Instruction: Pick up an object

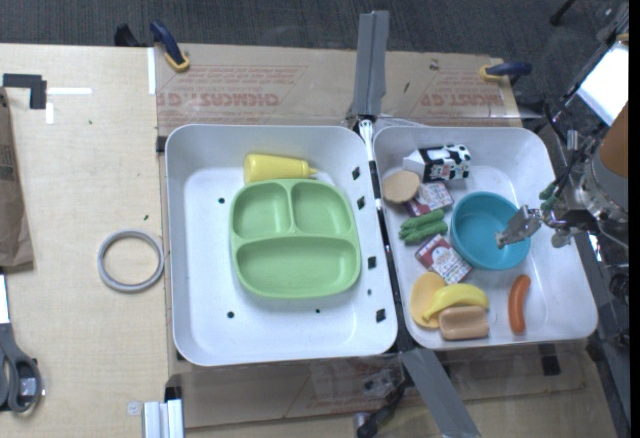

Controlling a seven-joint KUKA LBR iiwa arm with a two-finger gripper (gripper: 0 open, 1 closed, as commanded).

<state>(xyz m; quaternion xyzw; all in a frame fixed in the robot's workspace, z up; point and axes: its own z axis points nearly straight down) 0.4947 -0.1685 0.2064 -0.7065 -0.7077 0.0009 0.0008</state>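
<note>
Arm comes in from the right edge, mostly cut off by the frame, only the wrist hardware and cabling show clearly. Gripper sits low over the right bin, fingertips at the right rim of the blue bowl, angled left and down into it. Metal fingers look spread a little, nothing seen between them, though the tips are small and blurry against the bowl. Right bin also holds a black-and-white carton near the top, a round tan bun, green beans, two small printed packets left of the bowl, a yellow banana on a yellow-orange slice, a tan bread piece just below it, and an orange-red sausage near the bottom right. Packet print is too small to read. Left bin holds a green divided plate in the middle with a yellow bottle lying just above it, touching the plate's top edge. A grey ring lies on the bench left of the bins.
</note>
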